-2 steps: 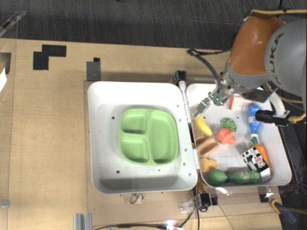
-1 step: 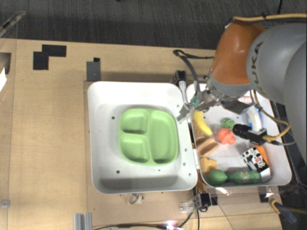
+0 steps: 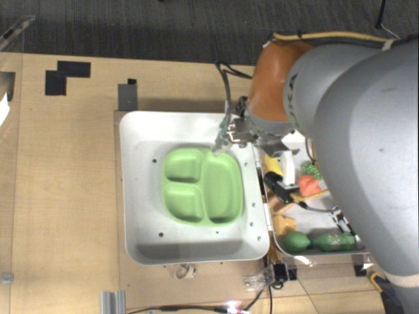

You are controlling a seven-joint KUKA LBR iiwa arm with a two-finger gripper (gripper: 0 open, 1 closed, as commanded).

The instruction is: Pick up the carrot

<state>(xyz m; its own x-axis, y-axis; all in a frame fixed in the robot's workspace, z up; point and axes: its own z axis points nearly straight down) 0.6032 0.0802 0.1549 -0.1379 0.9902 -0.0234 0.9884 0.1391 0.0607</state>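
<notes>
Grey arm (image 3: 353,129) above carrot (image 3: 310,186)

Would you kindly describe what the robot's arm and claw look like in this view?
The arm is bulky, rounded and smooth, light grey, with an orange band above the wrist. Dark cables run along the wrist area. The claw is small, metallic and grey.

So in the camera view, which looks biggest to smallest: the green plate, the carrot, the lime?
1. green plate
2. and 3. carrot and lime: they look alike, and the arm hides part of the carrot.
</notes>
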